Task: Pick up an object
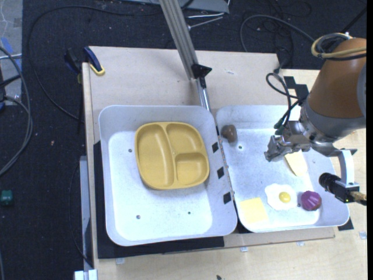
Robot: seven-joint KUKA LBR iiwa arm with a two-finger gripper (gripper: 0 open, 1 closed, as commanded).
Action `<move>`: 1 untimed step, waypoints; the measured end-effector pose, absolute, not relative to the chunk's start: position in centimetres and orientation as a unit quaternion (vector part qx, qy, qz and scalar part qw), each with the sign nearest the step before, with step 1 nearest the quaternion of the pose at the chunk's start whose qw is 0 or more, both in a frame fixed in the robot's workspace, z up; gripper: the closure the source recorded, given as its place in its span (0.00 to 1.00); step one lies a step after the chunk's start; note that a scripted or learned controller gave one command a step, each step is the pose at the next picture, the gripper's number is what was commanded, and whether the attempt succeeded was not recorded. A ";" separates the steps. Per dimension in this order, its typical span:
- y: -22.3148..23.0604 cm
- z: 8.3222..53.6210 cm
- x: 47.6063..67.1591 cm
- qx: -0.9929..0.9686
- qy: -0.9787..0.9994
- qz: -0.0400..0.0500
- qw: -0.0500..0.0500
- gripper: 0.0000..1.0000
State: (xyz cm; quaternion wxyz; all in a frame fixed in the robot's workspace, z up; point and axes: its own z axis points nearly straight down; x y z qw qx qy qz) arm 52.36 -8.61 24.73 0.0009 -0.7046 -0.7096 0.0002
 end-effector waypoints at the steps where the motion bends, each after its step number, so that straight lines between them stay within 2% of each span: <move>1: -2.9 25.3 53.3 -0.705 -0.710 0.000 0.000 1.00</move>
